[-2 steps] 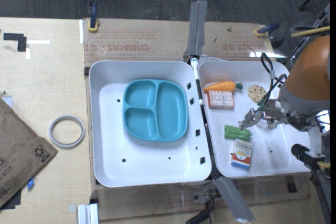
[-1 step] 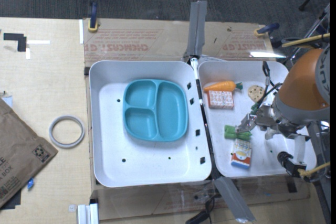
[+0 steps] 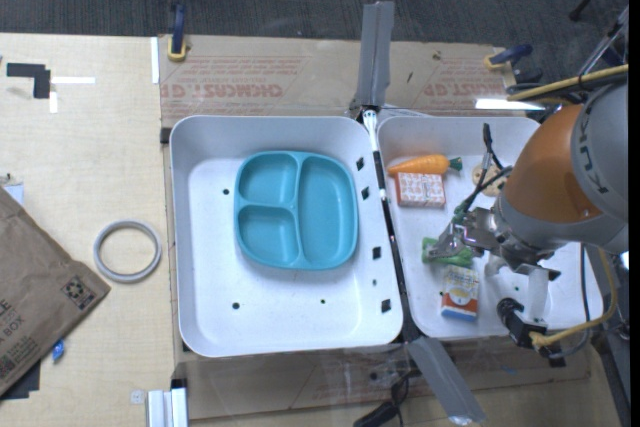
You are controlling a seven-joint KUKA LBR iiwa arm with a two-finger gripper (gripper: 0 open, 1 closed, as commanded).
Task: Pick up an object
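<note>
Green plastic is what you've got right under the claw (image 3: 462, 237) — a small green item (image 3: 440, 250) poking out to its left, touching the tip. Can't tell if it's actually gripped or how the claw is set. Just below sits a little carton (image 3: 460, 298); above it, an orange carrot (image 3: 421, 163) and a red-and-white packet (image 3: 421, 189), all in the right bin (image 3: 590, 300).

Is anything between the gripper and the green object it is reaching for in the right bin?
Nothing visible. The gripper sits right at the green object in the right bin; the carrot, red packet and small carton lie clear.
</note>
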